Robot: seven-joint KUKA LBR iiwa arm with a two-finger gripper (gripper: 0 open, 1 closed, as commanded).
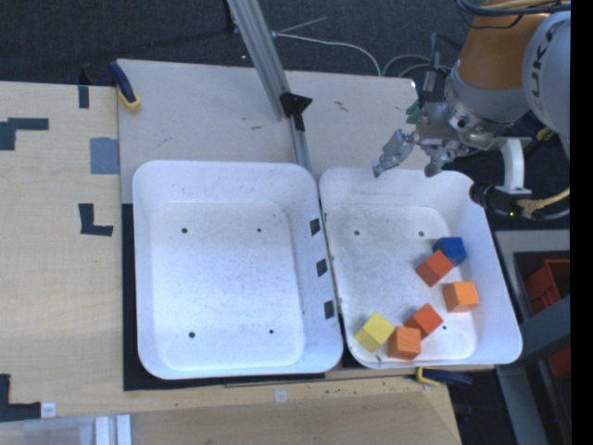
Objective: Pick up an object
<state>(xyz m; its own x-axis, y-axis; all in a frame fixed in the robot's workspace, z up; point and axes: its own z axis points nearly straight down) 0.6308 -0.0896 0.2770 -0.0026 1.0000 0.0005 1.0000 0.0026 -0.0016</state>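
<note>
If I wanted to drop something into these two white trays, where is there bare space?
The left tray has bare floor from wall to wall. In the right tray, the upper left stretch, below the claw, is bare. It is crowded along the right and bottom edges: blue block, four orange blocks and a yellow block.

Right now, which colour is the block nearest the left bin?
Yellow, seen in the camera view.

Partial letters on the grey arm, not legible
</note>
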